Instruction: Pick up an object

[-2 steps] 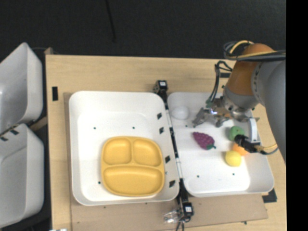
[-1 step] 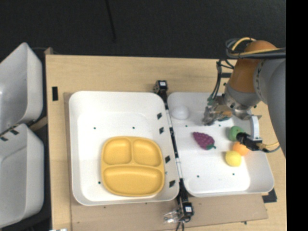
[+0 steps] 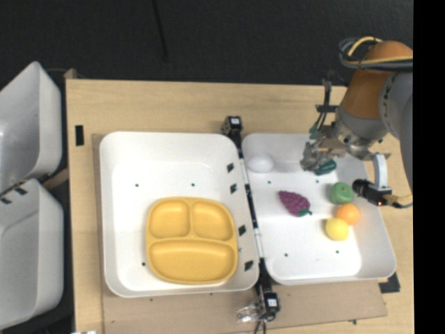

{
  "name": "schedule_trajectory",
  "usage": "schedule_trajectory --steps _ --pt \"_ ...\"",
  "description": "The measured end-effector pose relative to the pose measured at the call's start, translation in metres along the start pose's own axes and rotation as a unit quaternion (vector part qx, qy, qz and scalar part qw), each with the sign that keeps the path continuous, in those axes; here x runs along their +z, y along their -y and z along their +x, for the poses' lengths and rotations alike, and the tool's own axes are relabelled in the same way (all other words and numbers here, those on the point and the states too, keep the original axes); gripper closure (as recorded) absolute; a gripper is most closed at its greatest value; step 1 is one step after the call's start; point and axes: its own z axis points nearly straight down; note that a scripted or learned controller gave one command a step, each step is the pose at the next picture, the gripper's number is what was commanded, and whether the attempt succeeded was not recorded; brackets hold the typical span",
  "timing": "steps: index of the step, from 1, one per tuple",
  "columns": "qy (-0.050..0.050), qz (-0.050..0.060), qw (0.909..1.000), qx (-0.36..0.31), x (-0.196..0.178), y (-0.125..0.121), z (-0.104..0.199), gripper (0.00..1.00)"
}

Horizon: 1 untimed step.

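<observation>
Nearest the camera, left bin [image 3: 111, 256]: yellow divided plate [image 3: 191, 241], three compartments, sitting flat in the near half of the bin, nothing on it.

Right bin [image 3: 375, 252], near to far: yellow round fruit [image 3: 336, 229] closest to the front, orange fruit [image 3: 348, 214] touching it just behind, green fruit [image 3: 341, 192] just behind that. The three form a tight cluster toward the bin's right side. Purple grape bunch [image 3: 295, 202] lies on its own near the middle, left of the cluster and apart from it. White round object [image 3: 261, 163] sits in the far left corner (low contrast against the bin, shape hard to read).

Gripper [image 3: 318, 160] is down over the far part of the right bin, well behind the grapes and behind the green fruit. A small teal-green thing [image 3: 326, 165] shows right at its tip; can't tell from this angle whether it's actually gripped or just lying under it.

Arm's orange band [image 3: 368, 82] is above the far right corner.
</observation>
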Motion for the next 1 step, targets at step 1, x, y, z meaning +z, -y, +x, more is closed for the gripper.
schedule_trajectory --steps 1 --pt "0.001 -0.001 1.0000 -0.002 -0.0630 -0.0003 -0.0028 1.00"
